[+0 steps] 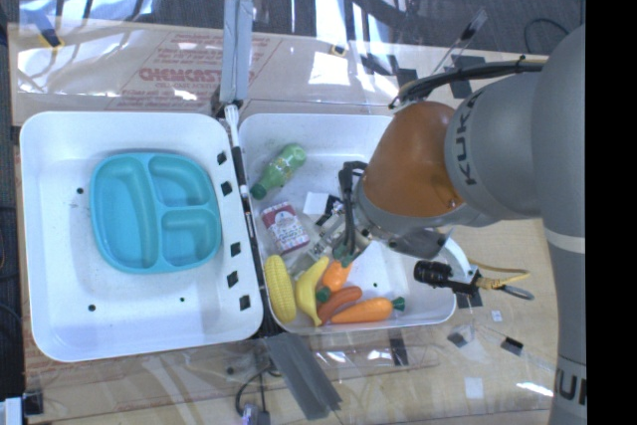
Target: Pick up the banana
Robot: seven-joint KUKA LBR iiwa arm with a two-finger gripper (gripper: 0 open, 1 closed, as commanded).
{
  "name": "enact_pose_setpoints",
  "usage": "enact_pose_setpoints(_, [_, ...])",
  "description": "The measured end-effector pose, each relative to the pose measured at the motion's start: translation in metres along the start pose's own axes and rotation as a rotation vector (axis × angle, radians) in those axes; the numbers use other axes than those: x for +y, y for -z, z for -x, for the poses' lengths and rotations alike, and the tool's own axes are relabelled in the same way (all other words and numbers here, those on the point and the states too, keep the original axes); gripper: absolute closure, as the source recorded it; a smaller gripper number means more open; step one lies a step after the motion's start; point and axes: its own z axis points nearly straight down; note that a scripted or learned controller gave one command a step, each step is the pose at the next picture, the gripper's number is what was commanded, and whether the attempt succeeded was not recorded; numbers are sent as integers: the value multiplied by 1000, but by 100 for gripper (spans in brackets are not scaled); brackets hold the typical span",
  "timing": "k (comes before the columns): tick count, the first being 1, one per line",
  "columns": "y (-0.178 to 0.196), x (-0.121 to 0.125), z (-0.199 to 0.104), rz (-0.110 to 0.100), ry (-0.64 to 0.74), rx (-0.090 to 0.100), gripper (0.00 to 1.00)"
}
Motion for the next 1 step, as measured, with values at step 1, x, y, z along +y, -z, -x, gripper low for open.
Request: enact_pose_setpoints(1, [1,-5,-18,-5,-532,-6,0])
